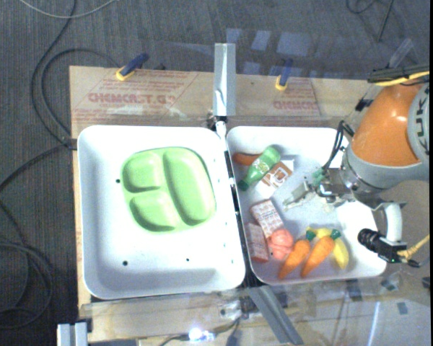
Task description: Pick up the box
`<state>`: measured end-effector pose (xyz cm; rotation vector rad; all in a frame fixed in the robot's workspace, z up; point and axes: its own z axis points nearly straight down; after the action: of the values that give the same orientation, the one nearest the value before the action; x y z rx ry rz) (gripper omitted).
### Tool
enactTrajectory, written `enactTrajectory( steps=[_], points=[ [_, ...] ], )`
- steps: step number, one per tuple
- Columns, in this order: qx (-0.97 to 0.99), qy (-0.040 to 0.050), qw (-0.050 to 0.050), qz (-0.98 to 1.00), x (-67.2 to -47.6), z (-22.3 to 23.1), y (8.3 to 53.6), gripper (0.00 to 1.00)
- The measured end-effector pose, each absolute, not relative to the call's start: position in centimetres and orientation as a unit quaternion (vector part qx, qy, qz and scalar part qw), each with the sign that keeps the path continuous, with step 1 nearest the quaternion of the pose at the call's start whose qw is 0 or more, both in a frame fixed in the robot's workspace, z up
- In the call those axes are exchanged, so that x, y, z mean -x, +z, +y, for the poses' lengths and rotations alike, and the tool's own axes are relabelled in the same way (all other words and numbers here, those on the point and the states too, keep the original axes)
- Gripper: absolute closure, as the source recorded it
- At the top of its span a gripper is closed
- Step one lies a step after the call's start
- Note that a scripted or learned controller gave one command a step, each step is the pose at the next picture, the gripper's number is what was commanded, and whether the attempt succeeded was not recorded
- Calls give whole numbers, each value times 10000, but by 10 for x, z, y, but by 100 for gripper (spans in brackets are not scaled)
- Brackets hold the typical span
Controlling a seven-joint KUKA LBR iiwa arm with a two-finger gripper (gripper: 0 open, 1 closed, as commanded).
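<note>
One box [265, 217] to lift: small, pinkish-red, printed label, lying flat in the right bin [303, 137] at lower centre of frame, wedged against a second packet [256, 242] and a pink ball [279, 242], so side access looks tight. Carrots [308, 255] lie just right. Gripper [303, 193] hangs near, upper right of it; jaws' state unreadable. Green tray [169, 187] sits in the left bin [101, 265].
</note>
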<state>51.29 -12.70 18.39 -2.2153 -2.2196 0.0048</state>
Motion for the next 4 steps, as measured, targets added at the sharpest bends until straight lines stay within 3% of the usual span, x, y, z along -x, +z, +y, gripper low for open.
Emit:
enactTrajectory(
  steps=[1,2,3,4],
  points=[
    [5794,6,26,-8151,-528,-128,172,0],
    [5458,-34,-74,-8379,-489,-128,92,0],
    [6961,-35,-35,-7179,-533,-134,91,0],
    [7386,20,24,-6742,-531,-98,127,0]
  ],
)
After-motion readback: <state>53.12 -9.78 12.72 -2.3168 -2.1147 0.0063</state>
